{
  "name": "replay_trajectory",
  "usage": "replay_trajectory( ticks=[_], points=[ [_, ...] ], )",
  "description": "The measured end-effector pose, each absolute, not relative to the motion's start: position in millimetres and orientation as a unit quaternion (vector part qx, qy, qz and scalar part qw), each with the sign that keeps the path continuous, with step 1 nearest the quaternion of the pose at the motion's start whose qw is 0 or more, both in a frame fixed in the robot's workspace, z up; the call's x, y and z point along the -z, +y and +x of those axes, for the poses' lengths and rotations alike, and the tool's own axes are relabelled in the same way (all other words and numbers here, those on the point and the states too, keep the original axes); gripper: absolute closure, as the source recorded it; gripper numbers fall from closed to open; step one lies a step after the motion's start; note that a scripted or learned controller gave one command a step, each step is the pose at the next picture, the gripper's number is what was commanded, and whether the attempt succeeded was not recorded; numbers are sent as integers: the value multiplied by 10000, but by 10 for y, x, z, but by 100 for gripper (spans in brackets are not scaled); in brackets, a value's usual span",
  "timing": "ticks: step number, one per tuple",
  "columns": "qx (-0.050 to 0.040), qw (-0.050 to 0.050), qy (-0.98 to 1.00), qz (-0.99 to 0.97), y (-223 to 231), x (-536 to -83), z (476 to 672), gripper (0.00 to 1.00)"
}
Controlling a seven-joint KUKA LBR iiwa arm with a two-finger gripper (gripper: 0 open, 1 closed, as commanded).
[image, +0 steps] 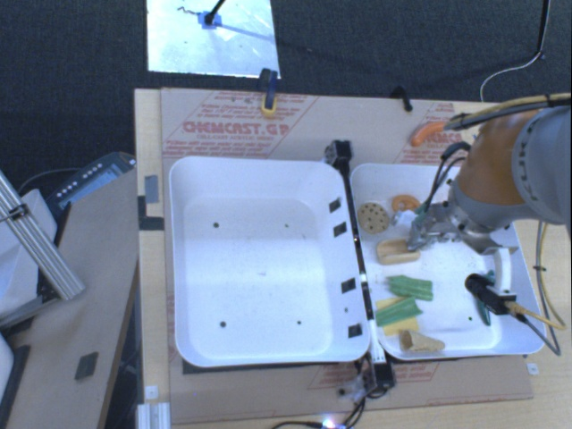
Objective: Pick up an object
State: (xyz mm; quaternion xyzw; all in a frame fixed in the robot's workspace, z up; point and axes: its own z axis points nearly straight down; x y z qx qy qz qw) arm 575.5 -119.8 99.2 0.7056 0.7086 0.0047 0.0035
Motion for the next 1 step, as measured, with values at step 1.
replay_trajectory(
  ticks=[1],
  points=[
    [-36, 73, 7086, 7056, -908, -889, 5540, 100]
  ],
)
